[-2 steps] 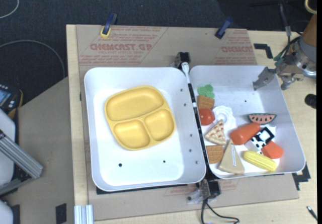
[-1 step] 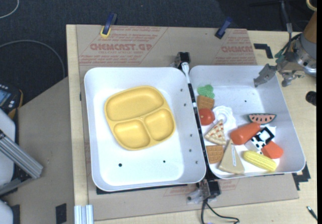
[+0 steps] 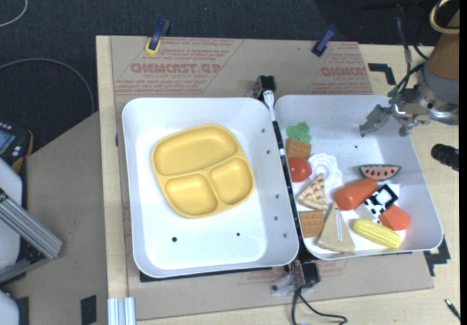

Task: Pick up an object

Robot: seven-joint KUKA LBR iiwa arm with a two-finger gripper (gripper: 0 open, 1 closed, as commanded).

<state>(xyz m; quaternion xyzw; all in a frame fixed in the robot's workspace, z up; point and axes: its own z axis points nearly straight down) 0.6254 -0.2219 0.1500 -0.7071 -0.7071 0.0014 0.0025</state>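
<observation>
While the gripper [image 3: 377, 120] hangs spread and holding nothing over the right bin [image 3: 343, 108], toy food [image 3: 355, 193] lies heaped at that bin's near side; the board [image 3: 219, 60] reads "CHEMCAST GP".

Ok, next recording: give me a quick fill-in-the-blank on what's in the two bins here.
1. The yellow divided plate lies in the ____ bin.
2. The plate has ____ compartments.
3. The toy food, such as the watermelon slice and the corn cob, lies in the ____ bin.
4. The gripper hangs over the ____ bin.

Missing words: left; three; right; right
</observation>
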